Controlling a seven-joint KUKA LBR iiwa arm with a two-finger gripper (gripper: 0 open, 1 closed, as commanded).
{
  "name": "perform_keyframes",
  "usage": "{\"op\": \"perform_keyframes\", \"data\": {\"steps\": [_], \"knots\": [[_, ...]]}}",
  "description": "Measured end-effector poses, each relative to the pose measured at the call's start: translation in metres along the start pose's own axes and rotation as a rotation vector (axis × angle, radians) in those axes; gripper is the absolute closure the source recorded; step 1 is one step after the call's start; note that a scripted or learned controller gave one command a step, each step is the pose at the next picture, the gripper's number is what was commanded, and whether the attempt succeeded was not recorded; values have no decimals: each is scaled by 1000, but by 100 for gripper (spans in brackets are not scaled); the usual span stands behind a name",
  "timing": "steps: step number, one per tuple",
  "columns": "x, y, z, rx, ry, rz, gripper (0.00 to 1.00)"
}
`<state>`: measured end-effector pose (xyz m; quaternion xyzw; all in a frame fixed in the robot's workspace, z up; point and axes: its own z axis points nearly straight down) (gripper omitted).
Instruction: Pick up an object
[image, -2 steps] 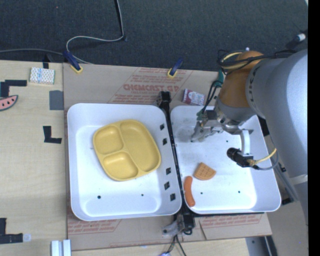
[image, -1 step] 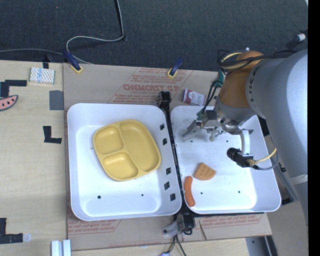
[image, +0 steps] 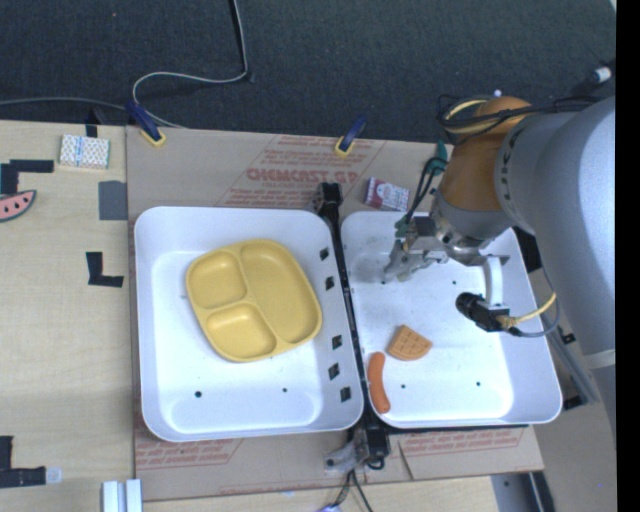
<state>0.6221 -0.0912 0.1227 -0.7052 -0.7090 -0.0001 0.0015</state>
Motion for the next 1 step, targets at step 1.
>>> {"op": "perform_keyframes", "data": {"steps": [1], "knots": [[0,0,0,0,0,0,0]]}}
